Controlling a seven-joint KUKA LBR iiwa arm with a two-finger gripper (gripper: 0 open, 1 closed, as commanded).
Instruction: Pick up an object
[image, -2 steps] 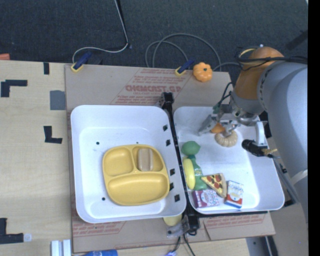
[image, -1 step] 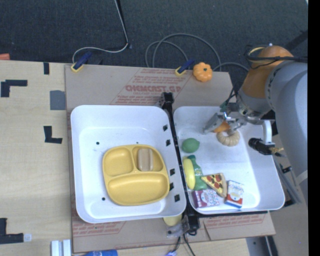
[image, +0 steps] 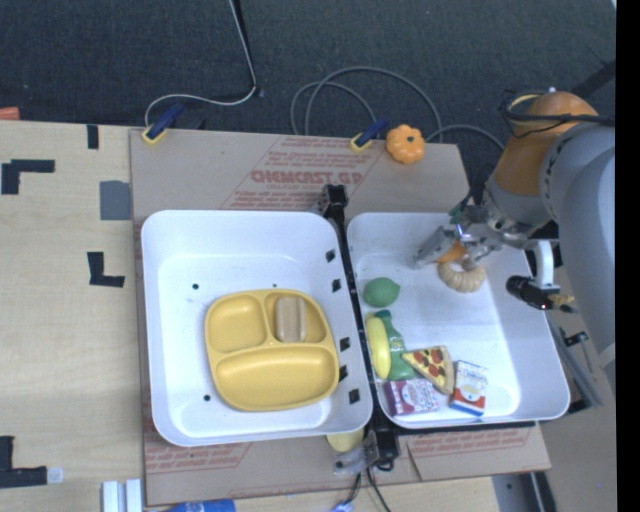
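The bun (image: 465, 277), a pale, ridged, roundish toy pastry, lies in the upper right of the right bin (image: 520, 345), with something orange just above it under the tool (image: 455, 245). It looks light and fairly stiff, probably plastic, with ribs that should give some bite; a hold across its narrow width seems best. Its long axis runs roughly left to right in the frame, slightly tilted, though the shape is nearly round.

The tool hangs right over it, touching or nearly so; whether it is apart or together cannot be told from this slant.

Lower left in the same bin sit a green ball (image: 381, 292), a banana (image: 378, 346), a pizza slice (image: 432, 362) and small packets (image: 410, 397). The left bin (image: 175, 300) carries a yellow tray (image: 270, 350). A small pumpkin (image: 405, 144) rests on the counter (image: 60, 300) above the bins.
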